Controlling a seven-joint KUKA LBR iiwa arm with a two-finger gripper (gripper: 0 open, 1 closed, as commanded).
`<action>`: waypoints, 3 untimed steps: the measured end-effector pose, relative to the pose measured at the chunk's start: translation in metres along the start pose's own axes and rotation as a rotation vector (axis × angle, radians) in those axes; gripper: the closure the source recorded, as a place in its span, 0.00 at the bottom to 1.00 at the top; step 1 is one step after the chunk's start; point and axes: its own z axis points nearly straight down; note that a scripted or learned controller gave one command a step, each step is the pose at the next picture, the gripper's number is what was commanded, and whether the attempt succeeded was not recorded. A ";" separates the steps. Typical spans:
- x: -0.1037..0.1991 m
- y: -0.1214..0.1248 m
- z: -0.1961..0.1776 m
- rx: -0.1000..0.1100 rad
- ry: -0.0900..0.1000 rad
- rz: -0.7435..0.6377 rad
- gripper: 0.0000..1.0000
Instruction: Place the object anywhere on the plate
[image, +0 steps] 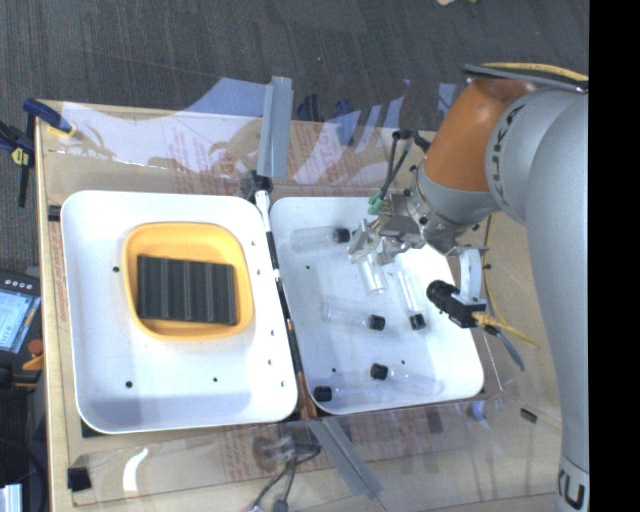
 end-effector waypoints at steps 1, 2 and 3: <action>0.064 0.024 -0.030 0.001 0.000 -0.193 1.00; 0.064 0.024 -0.030 0.001 0.000 -0.193 0.00; 0.078 0.018 -0.019 0.004 0.001 -0.106 0.00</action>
